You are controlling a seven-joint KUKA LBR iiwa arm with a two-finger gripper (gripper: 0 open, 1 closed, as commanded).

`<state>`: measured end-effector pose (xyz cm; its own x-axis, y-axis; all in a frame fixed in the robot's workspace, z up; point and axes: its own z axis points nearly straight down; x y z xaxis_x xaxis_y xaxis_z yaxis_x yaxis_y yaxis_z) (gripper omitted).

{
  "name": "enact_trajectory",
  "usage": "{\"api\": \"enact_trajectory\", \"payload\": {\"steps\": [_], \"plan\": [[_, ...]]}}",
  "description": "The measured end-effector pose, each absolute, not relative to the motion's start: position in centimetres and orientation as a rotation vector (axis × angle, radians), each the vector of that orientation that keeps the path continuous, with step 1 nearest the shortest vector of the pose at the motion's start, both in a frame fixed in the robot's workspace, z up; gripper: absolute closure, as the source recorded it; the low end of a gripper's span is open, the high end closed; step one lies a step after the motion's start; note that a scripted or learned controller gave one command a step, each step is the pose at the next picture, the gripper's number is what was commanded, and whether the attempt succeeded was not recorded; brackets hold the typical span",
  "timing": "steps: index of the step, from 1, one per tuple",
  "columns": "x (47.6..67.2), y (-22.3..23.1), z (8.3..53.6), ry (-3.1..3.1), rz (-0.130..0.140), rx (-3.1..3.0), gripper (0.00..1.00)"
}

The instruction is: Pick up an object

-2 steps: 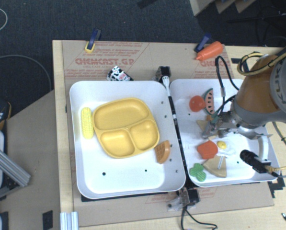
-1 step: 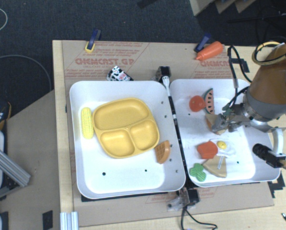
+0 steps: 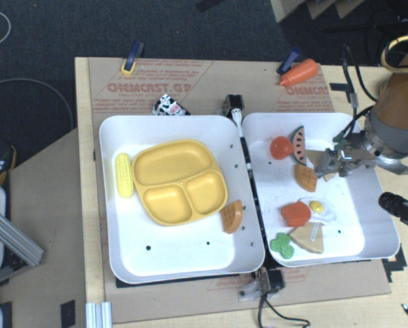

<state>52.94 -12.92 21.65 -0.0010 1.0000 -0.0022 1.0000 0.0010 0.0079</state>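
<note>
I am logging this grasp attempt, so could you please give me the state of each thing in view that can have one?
gripper: low in the right bin, at the brown toy's edge; grip not confirmed
brown toy: lying flat by the gripper
yellow divided plate: upright in the left bin, compartments bare
corn cob: lying beside the plate
watermelon slice: lying against the red ball
</note>
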Motion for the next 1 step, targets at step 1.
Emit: {"api": "enact_trajectory", "payload": {"steps": [1], "plan": [[53.03,-12.91,22.55,2.220,0.003,2.217,1.00]]}}
